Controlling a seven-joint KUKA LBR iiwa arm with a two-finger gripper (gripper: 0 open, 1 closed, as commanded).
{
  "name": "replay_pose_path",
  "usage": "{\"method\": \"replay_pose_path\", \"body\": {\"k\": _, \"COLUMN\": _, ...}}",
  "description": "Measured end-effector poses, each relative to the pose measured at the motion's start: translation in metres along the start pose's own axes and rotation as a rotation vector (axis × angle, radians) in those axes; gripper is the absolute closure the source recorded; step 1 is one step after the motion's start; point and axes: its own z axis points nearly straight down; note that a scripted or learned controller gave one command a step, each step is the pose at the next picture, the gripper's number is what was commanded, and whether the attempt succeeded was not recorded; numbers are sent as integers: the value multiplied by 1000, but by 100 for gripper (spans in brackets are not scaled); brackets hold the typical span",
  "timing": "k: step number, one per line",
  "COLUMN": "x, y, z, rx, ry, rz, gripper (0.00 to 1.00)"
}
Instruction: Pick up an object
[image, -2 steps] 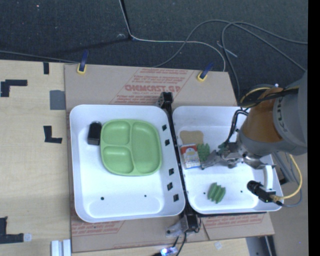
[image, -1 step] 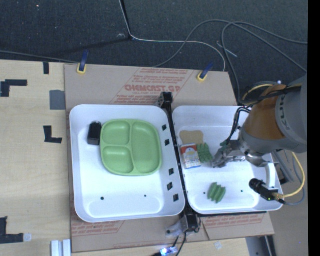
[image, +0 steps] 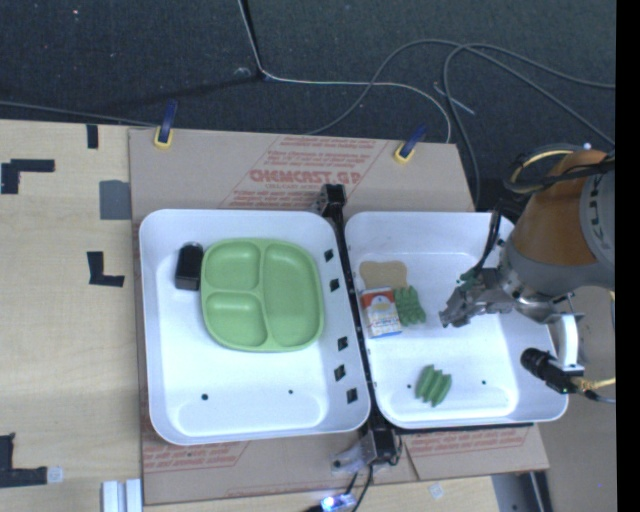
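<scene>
Green is the colour of the two likeliest targets in the right-hand shallow white bin (image: 500, 400): a small ribbed green piece (image: 433, 384) lying toward the bin's near edge, its long axis running roughly from far to near with a slight slant, and a smaller knobbly green piece (image: 408, 305) just beside a small red-and-white printed packet (image: 381, 313), with a flat tan card-like piece (image: 383, 273) just beyond them; seen from the one camera above the worktop, the dark two-finger tool (image: 460, 306) on the grey arm with the orange band (image: 560, 235) hangs over the middle of this bin, to the right of the packet cluster and farther from the viewer than the ribbed piece; whether it is spread or pressed together I cannot tell, and nothing shows pinched in it; by my judgement the knobbly piece is the nearer target, a short sideways travel leftward, but the packet crowding it could foul a grasp, whereas the ribbed piece lies alone; the left-hand white bin (image: 160, 330) holds a pale green divided plastic plate (image: 262, 295) and a small black block (image: 188, 266), well apart from the tool.
</scene>
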Motion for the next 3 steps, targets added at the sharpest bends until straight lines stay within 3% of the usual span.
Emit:
{"method": "replay_pose_path", "body": {"k": 2, "x": -13, "y": 8, "z": -106, "rx": -3, "ry": -2, "rz": -1, "gripper": 100}}
{"method": "replay_pose_path", "body": {"k": 3, "x": 36, "y": 24, "z": -90, "rx": 5, "ry": 2, "rz": -5, "gripper": 100}}
